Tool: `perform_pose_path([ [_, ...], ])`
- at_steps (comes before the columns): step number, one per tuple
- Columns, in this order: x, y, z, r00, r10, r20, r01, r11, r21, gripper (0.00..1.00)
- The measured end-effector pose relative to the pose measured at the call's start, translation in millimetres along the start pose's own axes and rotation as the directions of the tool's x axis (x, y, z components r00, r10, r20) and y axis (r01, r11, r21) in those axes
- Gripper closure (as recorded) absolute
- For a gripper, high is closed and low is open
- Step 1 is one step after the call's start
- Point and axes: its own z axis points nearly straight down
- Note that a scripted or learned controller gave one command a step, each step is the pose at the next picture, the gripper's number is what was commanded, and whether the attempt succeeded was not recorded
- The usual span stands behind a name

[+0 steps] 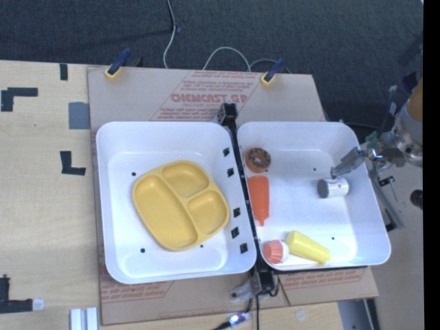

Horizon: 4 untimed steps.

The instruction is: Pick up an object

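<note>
Brown board covers the surface (206, 95) under my two white bins, with dark carpet behind. Nearest the camera in the right bin (357, 243) lie a yellow wedge (307, 247) and a small pink-orange piece (274, 251), touching. Further back, an orange carrot (259, 198) lies along the divider, a brown doughnut (258, 159) beyond it. The left bin (110, 184) holds a yellow divided plate (180, 204). My tool (344, 167) hovers over a small grey cylinder (333, 188); whether it is wide or narrow I cannot tell. That cylinder looks light, stiff and apt to roll; I would pinch it across its curved sides.
</note>
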Motion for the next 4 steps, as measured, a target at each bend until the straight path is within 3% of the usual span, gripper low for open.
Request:
perform_pose_path([
  [2, 7, 2, 108, 1.0, -0.001, -0.002, 0.001, 1.0, 0.006, 0.0],
  [3, 7, 2, 152, 1.0, -0.001, 0.002, 0.001, 1.0, -0.001, 0.0],
  [4, 7, 3, 139, 1.0, -0.001, 0.004, 0.001, 1.0, -0.005, 1.0],
])
